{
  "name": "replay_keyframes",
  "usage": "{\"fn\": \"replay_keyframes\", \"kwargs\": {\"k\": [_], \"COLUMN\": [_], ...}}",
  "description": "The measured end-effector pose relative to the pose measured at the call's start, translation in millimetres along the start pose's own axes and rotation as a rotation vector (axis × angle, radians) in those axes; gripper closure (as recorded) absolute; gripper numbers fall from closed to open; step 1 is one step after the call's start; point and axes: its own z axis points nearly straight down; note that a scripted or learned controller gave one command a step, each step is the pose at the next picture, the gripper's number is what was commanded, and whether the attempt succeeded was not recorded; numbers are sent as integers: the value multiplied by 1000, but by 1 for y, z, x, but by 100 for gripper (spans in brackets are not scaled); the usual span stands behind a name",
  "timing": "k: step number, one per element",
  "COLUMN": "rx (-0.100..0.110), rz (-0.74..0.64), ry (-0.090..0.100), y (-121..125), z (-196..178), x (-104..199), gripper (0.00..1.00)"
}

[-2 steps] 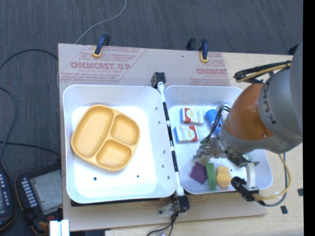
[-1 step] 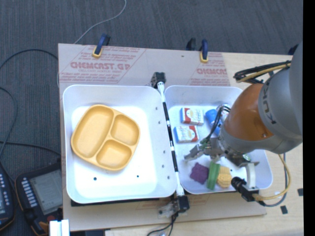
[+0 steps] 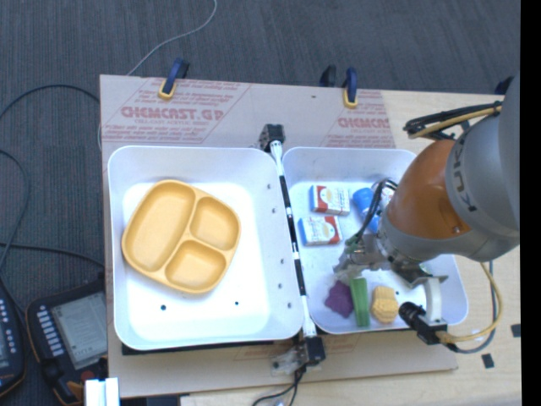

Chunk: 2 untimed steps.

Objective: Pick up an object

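Left bin: holds one yellow divided plate, three compartments, lying flat, well apart from the arm.

Right bin: holds the loose items. Two small red-and-white cartons, one above the other, near the bin's left wall. A blue object, partly covered by the wrist. A purple piece, a green stick-shaped piece and a tan ridged piece, set in a row along the near edge, the green one touching or just beside its neighbours.

Arm: grey with orange band, reaching in over the right bin. The gripper sits low, just above the purple and green pieces and just beside the lower carton.

Jaws: hidden under the wrist body; whether spread or pressed together cannot be told. No item is seen between them.

Task status: not complete. Every item appears to lie on the bin floor; nothing is lifted. Judged stage: descent or positioning over a candidate, likely the purple or green piece. Left to do: close on one item and raise it clear of the bin.
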Motion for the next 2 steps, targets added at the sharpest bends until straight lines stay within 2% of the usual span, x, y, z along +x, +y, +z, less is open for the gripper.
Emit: {"fn": "replay_keyframes", "kwargs": {"k": [1, 2], "rx": [1, 4], "rz": [0, 1], "ry": [0, -1], "y": [0, 79], "z": [0, 18], "x": [0, -20], "gripper": [0, 0]}}
